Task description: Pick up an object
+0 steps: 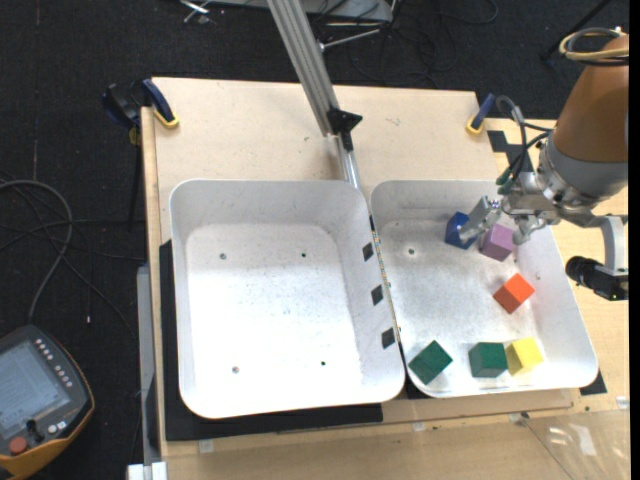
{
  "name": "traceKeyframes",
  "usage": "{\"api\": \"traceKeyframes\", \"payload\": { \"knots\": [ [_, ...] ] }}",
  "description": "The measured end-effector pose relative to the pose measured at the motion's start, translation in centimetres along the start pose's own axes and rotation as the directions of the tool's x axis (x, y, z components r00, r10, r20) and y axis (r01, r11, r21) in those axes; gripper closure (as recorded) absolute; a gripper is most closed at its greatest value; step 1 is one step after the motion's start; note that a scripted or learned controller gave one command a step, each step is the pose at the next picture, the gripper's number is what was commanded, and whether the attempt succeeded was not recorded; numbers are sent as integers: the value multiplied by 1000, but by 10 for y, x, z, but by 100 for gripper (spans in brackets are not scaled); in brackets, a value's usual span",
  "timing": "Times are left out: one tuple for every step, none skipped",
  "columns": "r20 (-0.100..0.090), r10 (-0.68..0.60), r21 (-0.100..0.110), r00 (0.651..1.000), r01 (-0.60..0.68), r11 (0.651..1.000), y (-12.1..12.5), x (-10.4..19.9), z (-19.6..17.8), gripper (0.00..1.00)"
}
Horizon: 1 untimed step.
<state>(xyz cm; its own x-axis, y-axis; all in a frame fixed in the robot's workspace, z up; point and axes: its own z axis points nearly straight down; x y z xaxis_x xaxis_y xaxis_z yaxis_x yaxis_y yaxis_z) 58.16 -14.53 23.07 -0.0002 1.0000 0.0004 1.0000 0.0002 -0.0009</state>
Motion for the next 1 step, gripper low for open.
{"api": "traceKeyframes", "payload": {
  "knots": [
    [0,2,7,1000,-2,1000,10,-28,104,0]
  ]
}}
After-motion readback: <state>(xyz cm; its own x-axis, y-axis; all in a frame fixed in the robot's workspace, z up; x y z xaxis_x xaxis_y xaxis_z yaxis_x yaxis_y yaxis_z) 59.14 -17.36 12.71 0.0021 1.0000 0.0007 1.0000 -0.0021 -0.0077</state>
